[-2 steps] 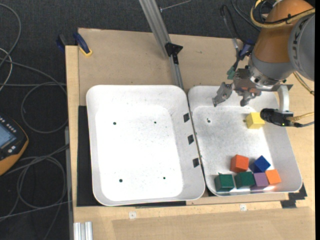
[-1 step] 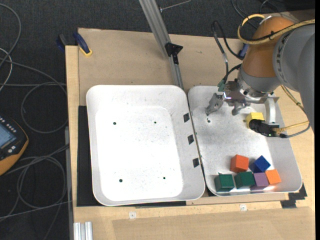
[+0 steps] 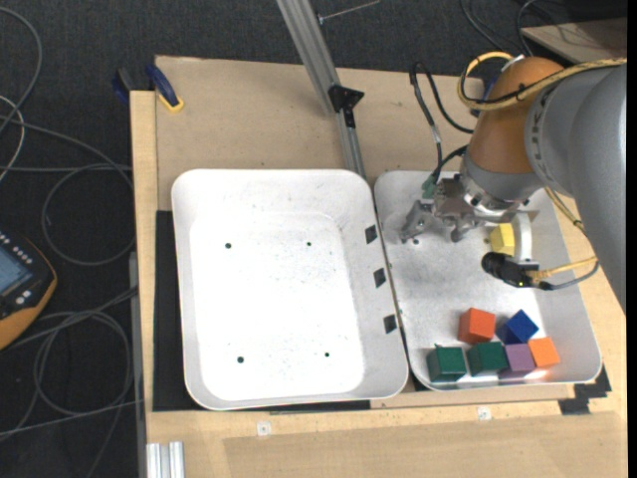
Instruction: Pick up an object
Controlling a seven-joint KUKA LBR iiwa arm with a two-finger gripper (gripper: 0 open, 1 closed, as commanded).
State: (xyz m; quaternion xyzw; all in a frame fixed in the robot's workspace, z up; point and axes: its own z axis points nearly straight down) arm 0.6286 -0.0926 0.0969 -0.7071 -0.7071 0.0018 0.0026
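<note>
My gripper (image 3: 434, 229) hangs over the back part of the right bin (image 3: 428, 287), its fingers apart and nothing between them. Several blocks cluster in that bin's front right corner: a red-orange one (image 3: 479, 324), a blue one (image 3: 520, 327), an orange one (image 3: 543, 352), a purple one (image 3: 519, 358), a dark green one (image 3: 487, 357) and a lighter green one (image 3: 448, 362). A yellow block (image 3: 503, 237) lies just right of the gripper, partly hidden by the wrist. The cluster sits well in front of the gripper.
The left bin (image 3: 199, 217) stands beside the right one, with black clips (image 3: 378, 277) along the shared rim. A slanted metal pole (image 3: 318, 58) rises behind the bins. Cables trail from the wrist (image 3: 542, 272) over the right bin.
</note>
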